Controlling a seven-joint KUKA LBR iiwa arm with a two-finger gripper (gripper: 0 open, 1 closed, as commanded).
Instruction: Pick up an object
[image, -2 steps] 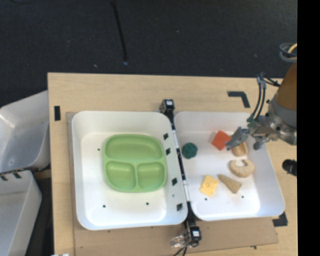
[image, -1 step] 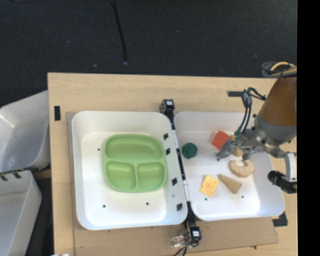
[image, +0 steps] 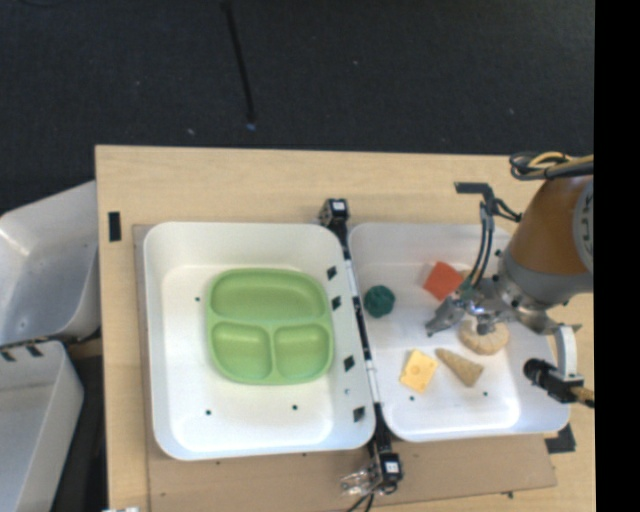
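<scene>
My gripper (image: 468, 318) hangs over the right bin (image: 400, 240), its fingers spread open just above and to the left of a round tan bread piece (image: 485, 341). Nothing sits between the fingers. A red-orange block (image: 442, 280) lies just behind the gripper. A dark green ball (image: 379, 300) rests near the bin's left wall. A yellow cheese-like block (image: 419, 371) and a tan wedge (image: 461, 366) lie toward the bin's front.
The left bin (image: 180, 420) holds a light green divided plate (image: 269, 325). A divider with black clips (image: 352, 320) runs between the bins. The grey and orange arm (image: 550, 240) covers the right bin's far right side.
</scene>
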